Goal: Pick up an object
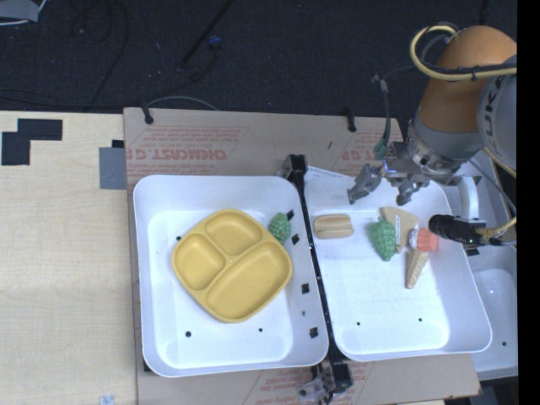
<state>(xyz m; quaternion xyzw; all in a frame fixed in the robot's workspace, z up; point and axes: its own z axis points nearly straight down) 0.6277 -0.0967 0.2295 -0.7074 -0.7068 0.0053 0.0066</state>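
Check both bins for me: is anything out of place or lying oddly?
One thing: a small green toy sits in the left bin, wedged between the yellow divided plate and the wall, apart from the other items clustered in the right bin. Nothing looks spilled or broken.

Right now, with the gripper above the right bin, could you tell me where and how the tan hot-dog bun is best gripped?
Probably across its short width, at the middle, coming straight down from above. The tan hot-dog bun lies flat with its long axis left to right, apart from the green toy and near the divider between the bins, so fingers should fit in front of and behind it.
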